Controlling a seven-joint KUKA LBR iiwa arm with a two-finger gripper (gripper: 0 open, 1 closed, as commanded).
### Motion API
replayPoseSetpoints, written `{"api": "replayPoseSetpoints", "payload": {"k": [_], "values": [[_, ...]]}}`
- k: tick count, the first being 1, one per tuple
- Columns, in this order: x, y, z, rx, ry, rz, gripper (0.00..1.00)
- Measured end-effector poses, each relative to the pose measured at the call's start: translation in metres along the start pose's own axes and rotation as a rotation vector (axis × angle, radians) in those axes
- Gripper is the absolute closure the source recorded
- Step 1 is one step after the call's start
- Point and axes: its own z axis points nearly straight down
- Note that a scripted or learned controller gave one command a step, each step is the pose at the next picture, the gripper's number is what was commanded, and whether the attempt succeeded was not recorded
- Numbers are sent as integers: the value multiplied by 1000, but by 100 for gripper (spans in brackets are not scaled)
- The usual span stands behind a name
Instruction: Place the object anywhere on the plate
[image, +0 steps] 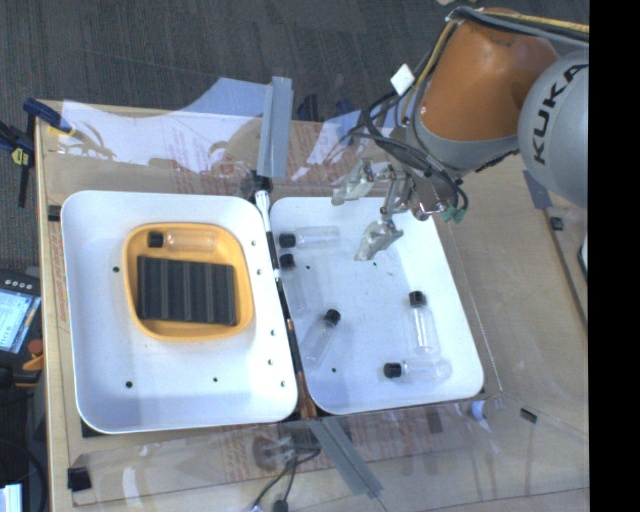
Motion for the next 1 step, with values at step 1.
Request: {"api": "replayPoseSetpoints", "payload": {"k": [1], "values": [[-22, -46, 114, -4, 4, -416, 0]]}}
